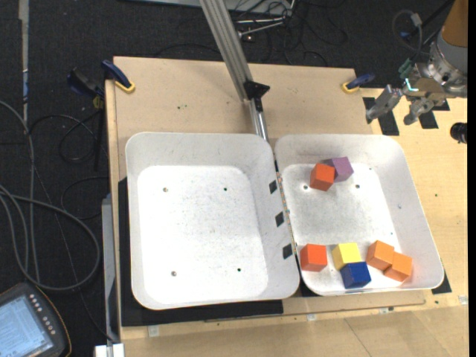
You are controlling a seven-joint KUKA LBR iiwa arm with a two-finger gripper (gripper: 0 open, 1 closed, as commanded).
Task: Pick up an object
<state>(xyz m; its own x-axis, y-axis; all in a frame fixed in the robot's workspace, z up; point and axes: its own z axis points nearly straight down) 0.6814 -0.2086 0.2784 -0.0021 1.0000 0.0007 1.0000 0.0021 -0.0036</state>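
The right bin (pixel 387 199) holds several cubes. An orange cube (pixel 322 175) touches a purple cube (pixel 341 168) near the bin's back. Along the front wall sit an orange cube (pixel 314 256), a yellow cube (pixel 346 254), a blue cube (pixel 355 274) and two more orange cubes (pixel 381 254) (pixel 399 265). My gripper (pixel 396 108) hangs above the bench beyond the right bin's back right corner, well away from every cube. Its fingers are spread open with nothing between them.
The left bin (pixel 197 214) lies beside the right one. A slanted metal pole (pixel 227 39) ends at the back of the gap between the bins. Clamps (pixel 119 76) (pixel 357 82) grip the bench's back corners. A tablet (pixel 26 326) lies at the lower left.
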